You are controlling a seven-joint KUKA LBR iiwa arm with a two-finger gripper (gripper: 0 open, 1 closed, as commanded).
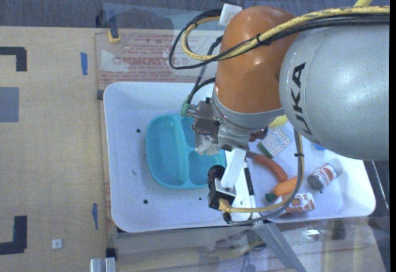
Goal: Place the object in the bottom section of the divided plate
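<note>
A blue divided plate (166, 152) lies in the left half of the white bin (124, 203). Its large section is on the left and smaller sections are on the right, partly under the arm. My gripper (206, 143) hangs over the plate's right side, below the orange wrist band (253, 67). The wrist hides most of it, and I cannot make out anything held there.
To the right of the plate lie two orange carrots (272, 167) (285, 187), a checked packet (276, 140), a small jar (323, 175) and a printed can (301, 203). A tan board (49, 141) covers the bench on the left.
</note>
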